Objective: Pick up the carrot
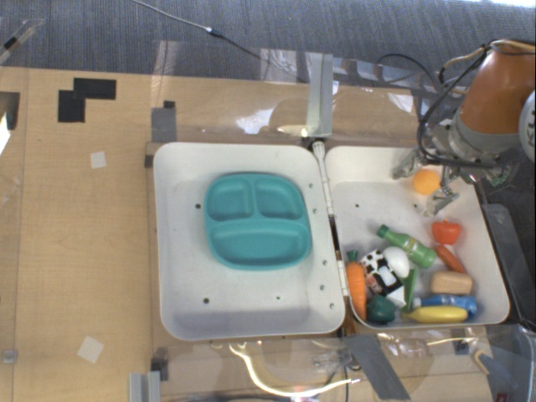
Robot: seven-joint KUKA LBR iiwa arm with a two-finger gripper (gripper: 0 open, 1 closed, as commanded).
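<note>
The carrot is orange and lies lengthwise against the left wall of the right bin, near its front corner and beside a black-and-white toy. My gripper hangs over the back right part of that bin, well away from the carrot. A round orange-yellow fruit sits right at the gripper's tip. I cannot make out whether it is gripped or just lies below.
The right bin also holds a green bottle, a red tomato, an orange-red stick, a tan block, a banana and a dark green piece. A teal divided plate lies in the left bin.
</note>
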